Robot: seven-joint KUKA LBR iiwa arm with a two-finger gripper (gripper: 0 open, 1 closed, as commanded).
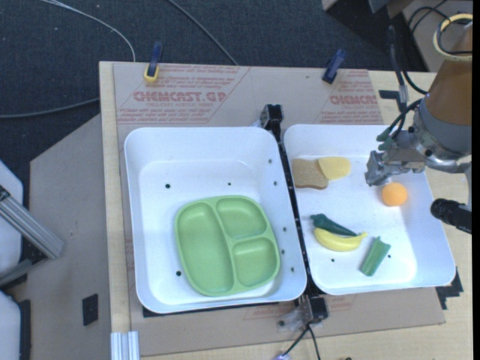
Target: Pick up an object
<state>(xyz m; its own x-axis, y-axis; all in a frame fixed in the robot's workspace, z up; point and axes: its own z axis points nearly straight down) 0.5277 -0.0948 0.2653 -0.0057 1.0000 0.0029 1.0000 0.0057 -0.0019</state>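
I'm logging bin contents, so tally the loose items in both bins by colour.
Green: 3, the tray, a block, a dark piece
Yellow: 2, banana, a wedge
Orange: 1, ball
Brown: 1, bread
Total: 7

Right bin (431, 272) floor lies open between the bread (307, 173) and the orange ball (394, 194) beside the tool (382, 169).

We see two glossy white plastic bins (142, 163) | a smooth, matt green plastic tray (225, 244) | a shiny yellow plastic banana (339, 240) | a smooth orange ball (394, 194) | a rough-looking brown bread slice (307, 174) | a matt cardboard sheet (187, 92) covering our table | a dull grey metal gripper (381, 172)
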